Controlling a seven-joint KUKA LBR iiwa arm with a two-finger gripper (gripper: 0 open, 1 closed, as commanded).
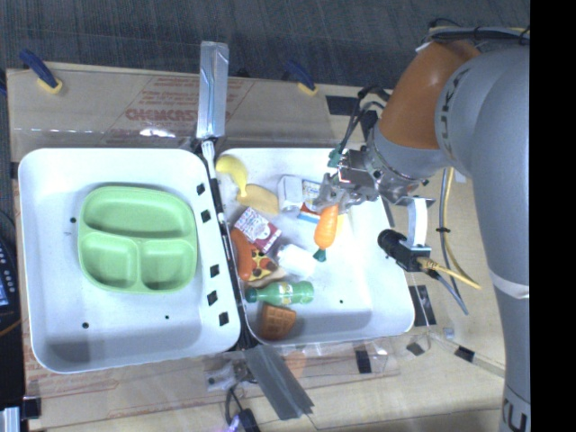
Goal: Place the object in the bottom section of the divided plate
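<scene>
— What is cut off or hidden?
— The arm (486, 151) runs past the top and bottom edges — and its wrist hides the carrot's (327, 226) upper end.
— The gripper (337, 192)?
— Its grip is too small to tell.

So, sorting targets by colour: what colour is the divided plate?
Light green; the divided plate shows plainly in the camera view, in the left bin.

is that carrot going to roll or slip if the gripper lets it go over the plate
Probably. The carrot looks smooth and tapered, so it may slide between the fingers. Its round body would likely roll in a curve. It seems a light toy; the green divided plate has raised rims that should stop it.
</scene>
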